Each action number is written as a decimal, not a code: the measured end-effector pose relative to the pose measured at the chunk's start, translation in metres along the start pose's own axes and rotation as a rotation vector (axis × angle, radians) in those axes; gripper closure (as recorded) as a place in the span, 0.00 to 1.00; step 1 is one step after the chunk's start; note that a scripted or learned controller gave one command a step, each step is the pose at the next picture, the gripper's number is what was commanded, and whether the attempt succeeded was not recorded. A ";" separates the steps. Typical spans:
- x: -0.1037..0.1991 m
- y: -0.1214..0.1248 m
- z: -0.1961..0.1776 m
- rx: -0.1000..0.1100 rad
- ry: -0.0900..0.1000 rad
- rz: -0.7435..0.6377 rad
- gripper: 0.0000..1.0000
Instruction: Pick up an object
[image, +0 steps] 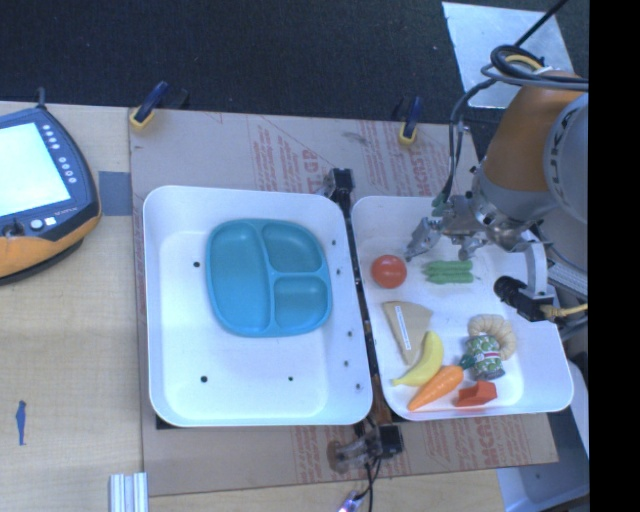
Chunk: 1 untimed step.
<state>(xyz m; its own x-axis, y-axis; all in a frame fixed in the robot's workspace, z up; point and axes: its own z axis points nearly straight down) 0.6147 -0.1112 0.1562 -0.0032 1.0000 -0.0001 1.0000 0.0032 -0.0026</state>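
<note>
The metal gripper (447, 238) is hovering with fingers spread wide, holding nothing, above a bumpy green bean pod (447, 271) beside a glossy round tomato (389, 270).

The grey arm with the orange band (535, 140) gets chopped off by the right edge, and the orange-rimmed tablet-like screen (40, 195) runs off the left edge. Can't really make out the tool (450, 235) fingers, too small and cluttered. The small red piece (476, 395) sits partly tucked behind the orange carrot (436, 388).
</note>
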 end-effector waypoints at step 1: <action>-0.004 0.040 0.065 0.001 0.000 -0.003 0.00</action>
<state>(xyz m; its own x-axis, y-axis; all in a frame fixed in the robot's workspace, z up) 0.6544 -0.1148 0.0911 -0.0059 1.0000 -0.0006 1.0000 0.0058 -0.0038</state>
